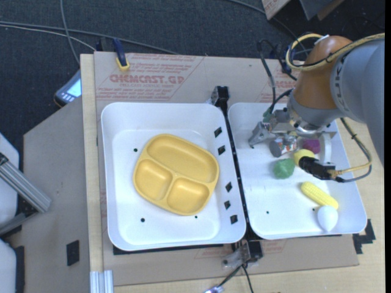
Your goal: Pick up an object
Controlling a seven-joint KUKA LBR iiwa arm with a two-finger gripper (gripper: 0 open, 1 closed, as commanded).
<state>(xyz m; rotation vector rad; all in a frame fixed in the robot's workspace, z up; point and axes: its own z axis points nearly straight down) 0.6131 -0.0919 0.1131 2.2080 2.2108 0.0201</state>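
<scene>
The jaws' state cannot be told; the gripper [282, 140] hangs low in the right bin [263, 215], near its far edge. Just beside lie a green object [283, 168], corn [319, 194] and a white egg [327, 218]. The left bin [122, 224] holds a yellow tray [176, 174].

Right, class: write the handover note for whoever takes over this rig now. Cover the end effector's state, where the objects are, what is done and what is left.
End effector: low over the upper part of the right-hand shallow white bin; its fingers are too cluttered to judge, and no object shows held.
Objects in that bin: round green soft item, a magenta piece partly hidden by the wrist, yellow plastic corn cob, white egg-shaped object.
The left-hand white bin holds a yellow compartment plate.
Done: arm is at the objects.
Left: grasp one and lift it.
</scene>
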